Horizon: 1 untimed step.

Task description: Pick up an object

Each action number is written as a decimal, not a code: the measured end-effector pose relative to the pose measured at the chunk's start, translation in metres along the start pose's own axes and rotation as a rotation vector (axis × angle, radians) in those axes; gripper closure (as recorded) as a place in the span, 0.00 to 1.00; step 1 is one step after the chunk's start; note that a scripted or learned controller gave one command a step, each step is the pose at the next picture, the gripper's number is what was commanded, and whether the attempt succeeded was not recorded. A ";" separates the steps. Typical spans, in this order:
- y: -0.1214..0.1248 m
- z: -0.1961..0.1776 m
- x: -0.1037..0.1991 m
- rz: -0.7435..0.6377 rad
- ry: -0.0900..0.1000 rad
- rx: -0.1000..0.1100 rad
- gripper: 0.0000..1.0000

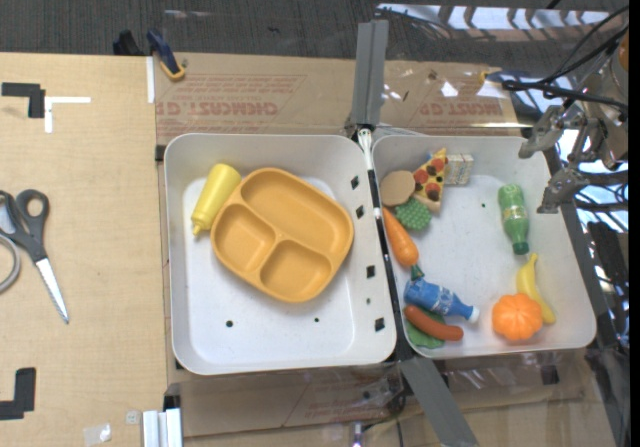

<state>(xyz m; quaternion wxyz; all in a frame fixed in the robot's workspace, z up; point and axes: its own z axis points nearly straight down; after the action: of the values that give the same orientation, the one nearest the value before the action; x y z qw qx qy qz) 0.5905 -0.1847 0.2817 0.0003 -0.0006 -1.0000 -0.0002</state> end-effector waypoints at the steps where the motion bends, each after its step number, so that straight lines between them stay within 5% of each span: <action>1: -0.029 0.169 0.043 -0.163 0.001 -0.001 0.00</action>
<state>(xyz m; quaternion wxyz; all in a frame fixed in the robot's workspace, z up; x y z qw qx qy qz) 0.5475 -0.2134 0.1129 0.0006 0.0807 -0.9967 -0.0007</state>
